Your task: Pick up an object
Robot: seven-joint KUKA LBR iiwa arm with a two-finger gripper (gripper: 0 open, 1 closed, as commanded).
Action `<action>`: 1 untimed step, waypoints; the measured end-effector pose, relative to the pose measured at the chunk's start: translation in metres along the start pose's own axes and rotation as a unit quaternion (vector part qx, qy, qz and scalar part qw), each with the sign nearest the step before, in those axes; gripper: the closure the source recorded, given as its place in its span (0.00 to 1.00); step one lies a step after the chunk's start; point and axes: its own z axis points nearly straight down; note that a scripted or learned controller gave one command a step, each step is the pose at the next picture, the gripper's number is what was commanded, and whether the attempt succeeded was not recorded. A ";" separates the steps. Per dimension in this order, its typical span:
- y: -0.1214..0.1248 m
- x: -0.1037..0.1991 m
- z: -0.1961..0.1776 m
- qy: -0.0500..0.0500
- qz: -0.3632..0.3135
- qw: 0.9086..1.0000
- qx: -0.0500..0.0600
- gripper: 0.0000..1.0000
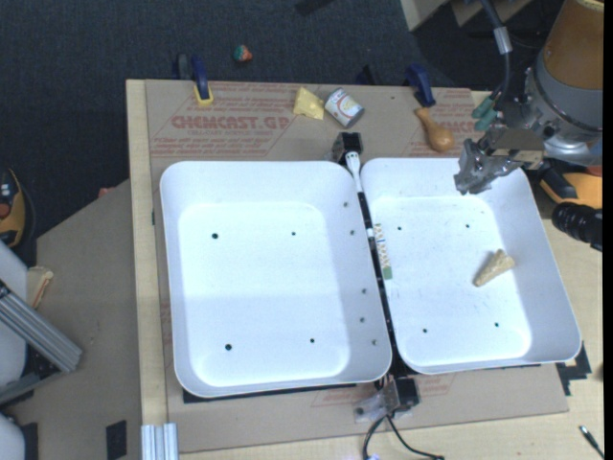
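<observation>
- my gripper (472,182) hangs over the right bin's (536,348) far edge; whether it is clenched, i cannot tell.
- the tan wedge (493,268) lies inside that bin, well apart from my gripper.

My pincer (472,175) is showing dull grey metal. Both bins are presenting smooth white plastic, the left bin (182,286) slightly glossy, the right bin (546,295) finely speckled. The wedge (493,268) is looking tan and matt, rough-edged. The counter (239,118) is appearing as matt brown printed board.
</observation>
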 end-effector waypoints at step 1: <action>0.036 0.075 0.118 -0.001 0.004 1.000 0.005 1.00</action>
